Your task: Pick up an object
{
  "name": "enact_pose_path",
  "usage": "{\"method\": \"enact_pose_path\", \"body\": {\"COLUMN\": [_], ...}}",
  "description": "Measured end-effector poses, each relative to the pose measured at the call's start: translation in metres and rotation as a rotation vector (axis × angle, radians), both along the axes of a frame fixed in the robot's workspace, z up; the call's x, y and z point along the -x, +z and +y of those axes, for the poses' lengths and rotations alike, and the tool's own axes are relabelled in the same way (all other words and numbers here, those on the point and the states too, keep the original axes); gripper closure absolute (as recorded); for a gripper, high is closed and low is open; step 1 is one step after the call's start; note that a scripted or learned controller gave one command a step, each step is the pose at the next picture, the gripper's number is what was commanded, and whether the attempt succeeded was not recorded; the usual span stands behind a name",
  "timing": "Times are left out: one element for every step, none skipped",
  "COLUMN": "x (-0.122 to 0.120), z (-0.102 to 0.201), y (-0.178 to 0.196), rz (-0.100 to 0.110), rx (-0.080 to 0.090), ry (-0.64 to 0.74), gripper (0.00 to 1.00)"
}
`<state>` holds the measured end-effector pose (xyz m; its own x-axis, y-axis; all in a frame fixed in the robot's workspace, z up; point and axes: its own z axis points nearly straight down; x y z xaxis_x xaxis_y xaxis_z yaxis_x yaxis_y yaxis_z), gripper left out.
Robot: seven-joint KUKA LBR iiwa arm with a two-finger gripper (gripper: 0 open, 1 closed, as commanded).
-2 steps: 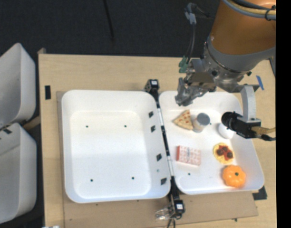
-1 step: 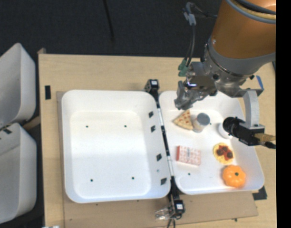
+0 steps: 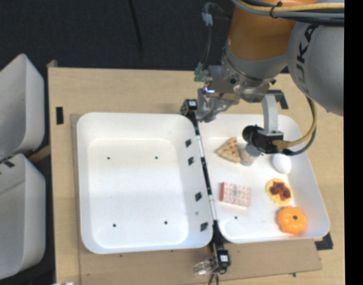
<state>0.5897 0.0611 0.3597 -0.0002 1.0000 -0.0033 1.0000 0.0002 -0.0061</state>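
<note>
Pizza wedge (image 3: 231,150): lies flat in the bin on the view's right, in its far half near the divide between the two bins; nothing touches it.
Egg (image 3: 281,162): white, in the same bin, towards its outer side, just above the tart in the view.
Tart (image 3: 279,190): small and round with dark red topping, between the egg and the orange fruit, apart from both.
Orange fruit (image 3: 291,219): round with a small green stem, at the near outer corner of that bin.
Packet (image 3: 235,194): flat, pink and white, lying near the divide, nearer the camera than the pizza wedge.
Right bin (image 3: 252,221): shallow and white; it holds all five objects.
Left bin (image 3: 134,183): shallow and white, touching the right bin along one long edge.
Hand (image 3: 212,107): over the far corner of the right bin by the divide, well apart from the packet, tart and fruit; the pizza wedge is the nearest object.
Hand state: cannot tell whether it is spread or pressed together; nothing is seen in it.
Counter (image 3: 63,88): pale wood, carrying both bins.
</note>
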Motion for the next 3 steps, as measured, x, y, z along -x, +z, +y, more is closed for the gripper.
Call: {"method": "enact_pose_path", "body": {"x": [0.054, 0.088, 0.100], "z": [-0.015, -0.003, -0.051], "y": [-0.055, -0.012, -0.037], "rz": [0.004, -0.008, -0.003], "rx": [-0.001, -0.004, -0.001], "ry": [-0.001, 0.004, -0.005], "gripper": [1.00, 1.00, 1.00]}}
